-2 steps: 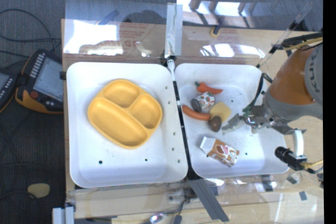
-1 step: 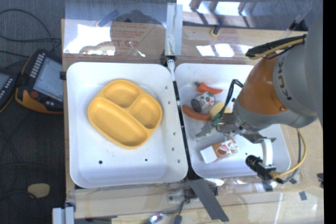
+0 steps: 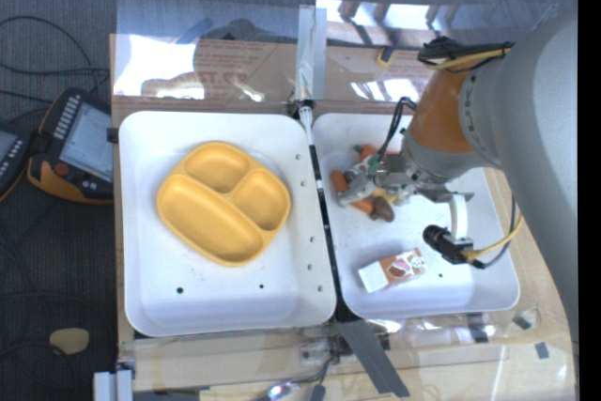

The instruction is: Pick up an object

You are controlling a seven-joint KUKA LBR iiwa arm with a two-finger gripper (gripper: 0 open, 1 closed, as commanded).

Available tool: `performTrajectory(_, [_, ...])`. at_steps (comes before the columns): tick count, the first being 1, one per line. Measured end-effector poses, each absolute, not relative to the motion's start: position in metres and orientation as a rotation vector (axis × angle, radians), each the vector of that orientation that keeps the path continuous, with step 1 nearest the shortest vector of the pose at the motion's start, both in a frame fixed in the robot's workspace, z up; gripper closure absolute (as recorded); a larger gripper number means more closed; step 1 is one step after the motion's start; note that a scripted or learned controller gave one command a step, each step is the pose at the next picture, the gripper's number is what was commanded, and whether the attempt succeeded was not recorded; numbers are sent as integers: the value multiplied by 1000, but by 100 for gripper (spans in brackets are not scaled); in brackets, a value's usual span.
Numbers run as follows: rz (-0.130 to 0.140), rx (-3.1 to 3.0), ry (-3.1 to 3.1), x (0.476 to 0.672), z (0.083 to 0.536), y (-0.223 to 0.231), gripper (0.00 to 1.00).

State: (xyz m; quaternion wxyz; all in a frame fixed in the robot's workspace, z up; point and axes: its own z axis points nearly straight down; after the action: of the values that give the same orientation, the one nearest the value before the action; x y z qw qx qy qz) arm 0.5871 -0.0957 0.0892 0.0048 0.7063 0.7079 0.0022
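I am seeing the yellow divided plate (image 3: 223, 201) lying alone in the left bin (image 3: 141, 296), untouched. In the right bin (image 3: 488, 291), nothing is lifted yet — I am judging the pick as at the reach-down stage, with grasp and lift both left. A clump of small objects (image 3: 362, 186) is sitting near that bin's left wall, toward its far edge, and a small carton (image 3: 392, 269) is lying near the front edge. The arm (image 3: 451, 122) is bending down from the right, its gripper (image 3: 380, 172) buried in the clump; whether the claw is open or closed, I cannot tell.
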Motion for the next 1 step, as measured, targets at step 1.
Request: performTrajectory(1, [6,2211,2217,587,99,-96,100])
